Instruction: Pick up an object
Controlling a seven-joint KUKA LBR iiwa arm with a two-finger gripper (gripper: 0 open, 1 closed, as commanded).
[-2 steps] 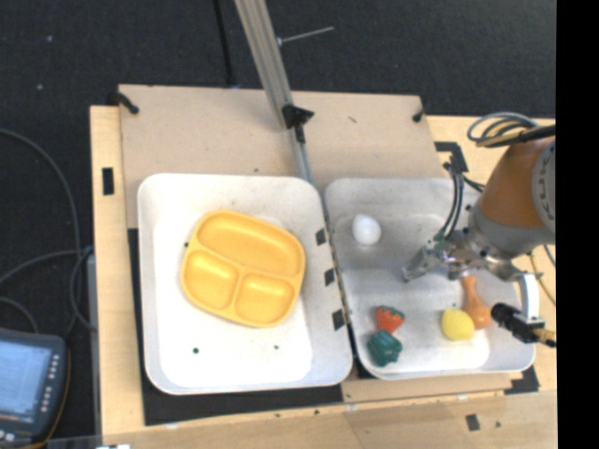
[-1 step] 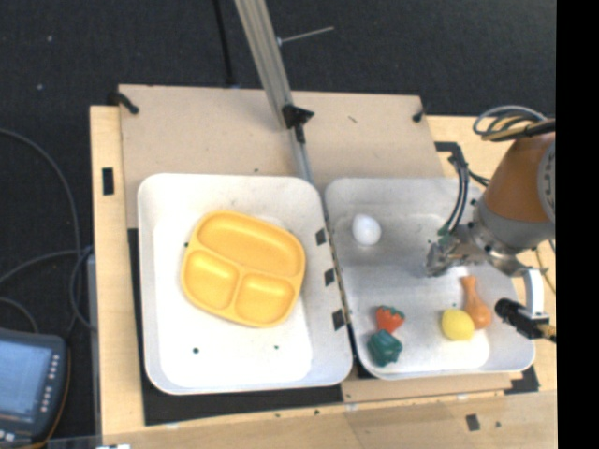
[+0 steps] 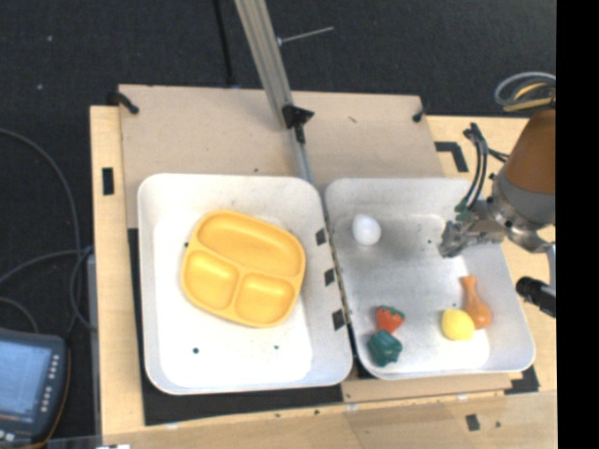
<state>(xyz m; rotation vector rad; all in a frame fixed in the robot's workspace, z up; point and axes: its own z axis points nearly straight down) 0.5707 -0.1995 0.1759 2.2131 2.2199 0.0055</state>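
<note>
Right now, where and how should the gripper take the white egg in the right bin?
Grip the white egg across its narrow middle, coming straight down from above. It lies alone on bare floor of the right bin, near the left wall, so both sides are free. It is round and may roll.

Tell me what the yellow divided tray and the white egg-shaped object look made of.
Yellow divided tray: probably molded plastic, going by its uniform colour, rounded compartments and soft sheen. White egg-shaped object: smooth, evenly white, likely a plastic toy egg; the material is uncertain at this size.
</note>
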